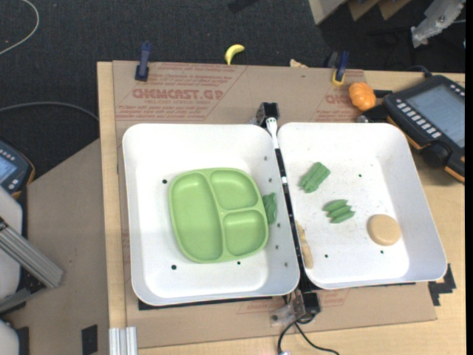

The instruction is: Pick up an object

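Camera view, looking down at a slant on two shallow white bins side by side on a brown board. Left bin (140, 220) holds a green divided plate (219, 214) with three compartments: one long compartment on its left side, two smaller ones stacked on its right. The plate sits roughly mid-bin, turned slightly so its long axis runs near-to-far with a small tilt. A small green piece (270, 207) lies just beside the plate's right edge, against the bin wall next to the divider. Right bin (414, 198) holds three loose objects, well apart from each other. A ridged green piece (315, 177) sits in the far-left part, long axis running diagonally, its far end pointing to the right. A second green piece shaped like bean pods (338, 211) lies near the bin centre, long axis running almost left-right, with a slight tilt. A round tan disc (384, 229) lies flat to the right of the pods, nearer the camera. Off the bins: an orange object (361, 95) on the far right of the board, a yellow clamp (234, 52) at the far edge. State of the jaws: cannot tell from this frame.
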### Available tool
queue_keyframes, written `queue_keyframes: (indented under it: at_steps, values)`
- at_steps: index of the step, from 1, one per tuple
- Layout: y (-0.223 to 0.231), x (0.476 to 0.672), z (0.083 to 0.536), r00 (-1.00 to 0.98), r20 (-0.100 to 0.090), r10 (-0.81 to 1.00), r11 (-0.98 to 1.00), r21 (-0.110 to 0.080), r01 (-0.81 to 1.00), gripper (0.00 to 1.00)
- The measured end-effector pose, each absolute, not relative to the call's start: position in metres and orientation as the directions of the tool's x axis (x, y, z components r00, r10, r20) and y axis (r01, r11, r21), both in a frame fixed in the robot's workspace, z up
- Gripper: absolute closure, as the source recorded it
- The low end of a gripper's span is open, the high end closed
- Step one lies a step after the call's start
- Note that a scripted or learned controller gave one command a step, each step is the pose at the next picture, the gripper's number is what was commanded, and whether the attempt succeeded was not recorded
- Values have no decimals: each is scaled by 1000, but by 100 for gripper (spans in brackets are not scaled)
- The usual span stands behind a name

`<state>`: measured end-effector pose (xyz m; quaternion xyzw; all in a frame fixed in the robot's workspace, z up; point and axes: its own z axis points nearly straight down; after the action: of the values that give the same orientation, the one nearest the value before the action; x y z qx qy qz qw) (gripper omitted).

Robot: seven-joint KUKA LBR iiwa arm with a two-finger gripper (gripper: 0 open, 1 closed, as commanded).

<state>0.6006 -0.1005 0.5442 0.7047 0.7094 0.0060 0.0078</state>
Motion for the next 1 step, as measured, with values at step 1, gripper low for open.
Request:
queue_keyframes:
  at_steps: [1]
  values:
    - [-40,479,467,-5,3,1000,5,-8,1000,0]
